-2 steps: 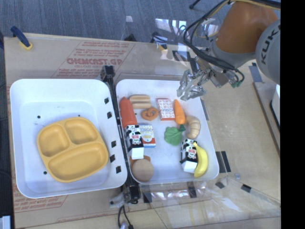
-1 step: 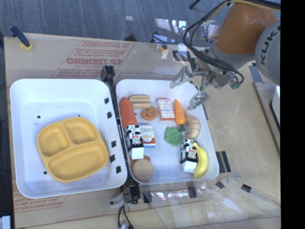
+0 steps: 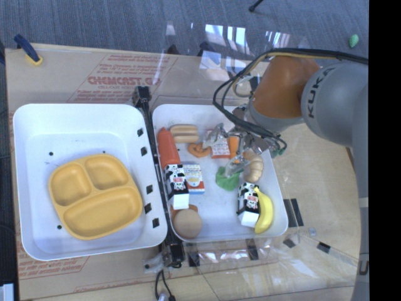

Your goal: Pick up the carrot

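So the table (image 3: 326, 187) is a light wood top with two shallow white bins sitting side by side on it. The arm (image 3: 326, 102) comes in from the right, grey with an orange band, and bends down over the upper right part of the right bin (image 3: 216, 221). The left bin (image 3: 31, 168) has a yellow divided plate (image 3: 94, 196) lying in it, kind of toward the lower middle.

The right bin is pretty crowded. The carrot (image 3: 166, 148) lies along the left wall of that bin, long and orange-red, running top to bottom, with a small cow-print carton (image 3: 177, 185) right at its lower end. A bread roll (image 3: 183, 132) sits just beside the carrot's top. Down in the lower right corner there's a banana (image 3: 265, 212) touching another cow-print carton (image 3: 249, 204), and a brown egg (image 3: 187, 223) rests by the bottom wall.

The gripper (image 3: 241, 155) hangs over a jumble of small stuff near the middle right, well apart from the carrot. Honestly can't tell how it's set, too much clutter and cable around it.
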`<state>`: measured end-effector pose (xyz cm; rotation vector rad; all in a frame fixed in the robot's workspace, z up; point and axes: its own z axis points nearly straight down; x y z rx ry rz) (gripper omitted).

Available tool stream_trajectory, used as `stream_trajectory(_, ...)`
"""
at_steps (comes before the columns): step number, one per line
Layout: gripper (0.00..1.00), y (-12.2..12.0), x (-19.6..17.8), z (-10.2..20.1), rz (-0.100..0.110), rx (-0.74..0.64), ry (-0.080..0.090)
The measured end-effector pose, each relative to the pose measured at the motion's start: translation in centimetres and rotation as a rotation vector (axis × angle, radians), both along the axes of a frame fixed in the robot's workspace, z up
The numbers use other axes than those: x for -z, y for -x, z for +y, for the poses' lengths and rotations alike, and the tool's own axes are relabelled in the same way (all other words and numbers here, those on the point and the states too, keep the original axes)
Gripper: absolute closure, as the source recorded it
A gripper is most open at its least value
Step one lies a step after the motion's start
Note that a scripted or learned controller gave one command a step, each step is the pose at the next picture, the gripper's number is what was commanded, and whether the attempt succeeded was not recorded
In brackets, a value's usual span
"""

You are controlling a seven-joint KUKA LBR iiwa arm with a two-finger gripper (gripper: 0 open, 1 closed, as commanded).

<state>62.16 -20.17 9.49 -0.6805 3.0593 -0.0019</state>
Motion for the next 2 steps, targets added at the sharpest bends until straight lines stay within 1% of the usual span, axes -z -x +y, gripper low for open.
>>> stream_trajectory(1,1.0,-0.2,-1.2,0.1,-0.004,-0.005,0.0)
stream_trajectory(2,1.0,2.3,-4.2,-0.7,0.007,0.133,0.0)
